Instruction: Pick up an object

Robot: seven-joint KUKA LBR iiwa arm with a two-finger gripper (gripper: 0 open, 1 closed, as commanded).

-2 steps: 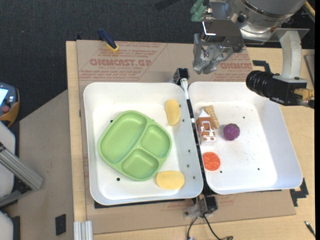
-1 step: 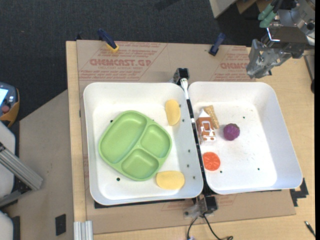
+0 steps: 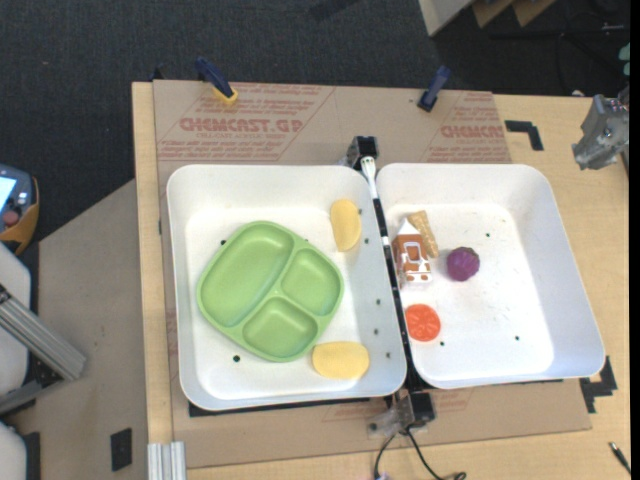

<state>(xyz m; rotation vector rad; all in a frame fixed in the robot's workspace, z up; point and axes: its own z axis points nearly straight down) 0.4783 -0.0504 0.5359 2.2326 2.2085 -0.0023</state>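
gripper: we spot it (image 3: 603,133) at the far right edge, off the bins, grip state we cannot tell.
right bin (image 3: 560,268): we see a purple ball (image 3: 462,264), orange disc (image 3: 423,323), toy house (image 3: 412,256).
left bin (image 3: 185,268): green plate (image 3: 270,290), two yellow pieces (image 3: 345,224).

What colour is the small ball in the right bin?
Purple; the ball shows clearly in the camera view, lying in the right bin.
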